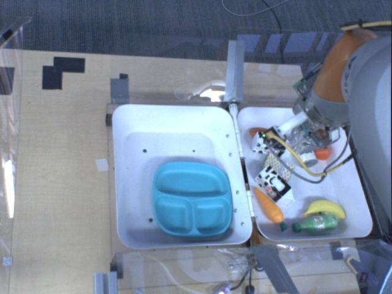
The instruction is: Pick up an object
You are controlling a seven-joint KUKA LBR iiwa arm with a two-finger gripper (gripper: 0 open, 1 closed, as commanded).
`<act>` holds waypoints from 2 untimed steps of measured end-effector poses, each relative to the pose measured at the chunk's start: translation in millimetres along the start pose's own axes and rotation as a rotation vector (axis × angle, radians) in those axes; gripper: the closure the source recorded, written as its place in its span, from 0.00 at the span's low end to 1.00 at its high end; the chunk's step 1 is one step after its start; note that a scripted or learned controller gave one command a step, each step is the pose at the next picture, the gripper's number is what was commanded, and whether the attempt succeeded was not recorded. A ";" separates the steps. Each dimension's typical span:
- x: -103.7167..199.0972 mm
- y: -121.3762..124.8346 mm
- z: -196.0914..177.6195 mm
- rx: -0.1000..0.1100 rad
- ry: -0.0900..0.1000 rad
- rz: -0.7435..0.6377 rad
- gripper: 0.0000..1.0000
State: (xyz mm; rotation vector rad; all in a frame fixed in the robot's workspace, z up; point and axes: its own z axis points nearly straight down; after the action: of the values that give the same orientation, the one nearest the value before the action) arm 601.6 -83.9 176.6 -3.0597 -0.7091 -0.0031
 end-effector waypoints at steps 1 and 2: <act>12.1 7.3 -45.8 -0.002 0.002 0.199 1.00; -16.3 66.1 -137.7 -0.004 0.004 0.250 1.00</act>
State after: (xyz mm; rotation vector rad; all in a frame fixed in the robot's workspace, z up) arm 615.8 -150.6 314.2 -3.1267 -0.3230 -0.0101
